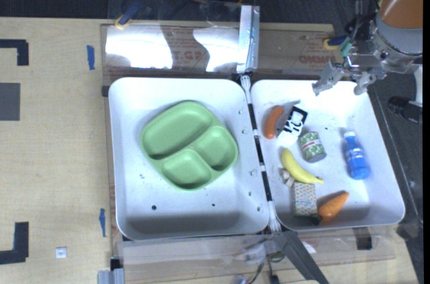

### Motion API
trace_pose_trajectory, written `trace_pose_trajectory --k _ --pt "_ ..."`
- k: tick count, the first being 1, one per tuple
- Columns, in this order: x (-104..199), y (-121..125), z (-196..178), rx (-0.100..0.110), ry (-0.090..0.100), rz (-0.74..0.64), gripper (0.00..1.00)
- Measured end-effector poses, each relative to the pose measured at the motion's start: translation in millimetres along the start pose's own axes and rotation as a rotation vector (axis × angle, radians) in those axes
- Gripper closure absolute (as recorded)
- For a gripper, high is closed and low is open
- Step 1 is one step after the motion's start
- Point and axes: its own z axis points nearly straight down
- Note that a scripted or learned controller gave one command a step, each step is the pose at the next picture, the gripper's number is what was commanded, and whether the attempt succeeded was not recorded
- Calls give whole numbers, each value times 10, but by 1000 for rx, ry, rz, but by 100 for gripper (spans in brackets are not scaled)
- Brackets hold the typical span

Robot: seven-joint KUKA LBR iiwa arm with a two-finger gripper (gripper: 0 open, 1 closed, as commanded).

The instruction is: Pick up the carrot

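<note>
The carrot [334, 205], orange and stubby, lies near the front edge of the right bin [386, 142], just right of a small patterned box [304, 198]. My gripper [341, 84] hangs over the back edge of that bin, far behind the carrot. It is open, with nothing between its fingers.
The right bin also holds an orange-red sausage-shaped item [273, 121], a black-and-white card [293, 120], a small can [312, 146], a banana [299, 168] and a blue bottle [355, 155]. A green divided plate [189, 144] lies in the left bin [127, 101].
</note>
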Motion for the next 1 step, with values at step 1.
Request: trace_pose_trajectory --k 1 --pt "139 -253 1414 -1 0 99 0"
